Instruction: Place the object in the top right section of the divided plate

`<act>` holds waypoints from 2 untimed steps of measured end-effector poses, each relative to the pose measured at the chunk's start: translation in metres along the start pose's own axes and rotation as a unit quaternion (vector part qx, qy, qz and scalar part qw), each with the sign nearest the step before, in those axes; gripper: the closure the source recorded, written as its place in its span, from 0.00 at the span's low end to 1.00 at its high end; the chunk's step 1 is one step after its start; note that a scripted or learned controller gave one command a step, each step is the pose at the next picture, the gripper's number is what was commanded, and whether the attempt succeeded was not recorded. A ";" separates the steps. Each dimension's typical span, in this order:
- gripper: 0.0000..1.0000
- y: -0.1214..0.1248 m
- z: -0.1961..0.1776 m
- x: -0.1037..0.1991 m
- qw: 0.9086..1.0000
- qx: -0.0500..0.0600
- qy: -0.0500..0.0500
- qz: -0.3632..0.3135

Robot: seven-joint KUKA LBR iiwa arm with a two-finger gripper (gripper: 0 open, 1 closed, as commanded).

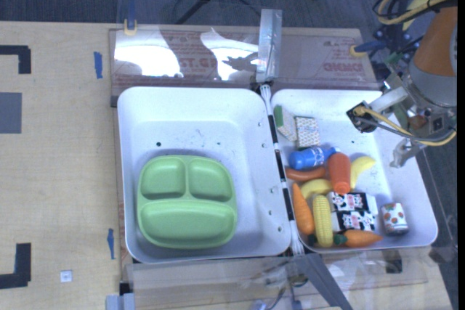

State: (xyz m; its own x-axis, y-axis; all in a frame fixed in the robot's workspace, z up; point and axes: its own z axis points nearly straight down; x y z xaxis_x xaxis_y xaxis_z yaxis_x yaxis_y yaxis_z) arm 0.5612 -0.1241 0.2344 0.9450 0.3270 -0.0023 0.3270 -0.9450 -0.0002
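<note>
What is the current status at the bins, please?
Gripper above right bin's right side, carrying nothing. Green divided plate in left bin, sections bare. Toy food heaped in right bin.

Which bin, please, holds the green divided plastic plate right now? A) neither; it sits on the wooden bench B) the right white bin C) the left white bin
C: the green divided plastic plate lies flat in the left white bin, apart from the toy food piled in the right white bin.

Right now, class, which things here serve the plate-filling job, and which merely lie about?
Job:
green divided plate
its top right section
hand
toy foods in the right bin, candidates

Lying about:
blue tape
clear panel
</note>
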 end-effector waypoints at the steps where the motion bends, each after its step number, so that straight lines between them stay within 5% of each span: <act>1: 0.00 0.061 0.028 -0.009 0.999 0.000 0.000 0.051; 2: 0.00 0.108 0.022 0.031 0.998 0.000 0.000 0.059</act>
State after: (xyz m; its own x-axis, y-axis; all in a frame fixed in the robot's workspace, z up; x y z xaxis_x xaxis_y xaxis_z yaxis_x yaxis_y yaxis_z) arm 0.6257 -0.2160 0.2122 0.9771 0.2129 -0.0018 0.2129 -0.9771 -0.0007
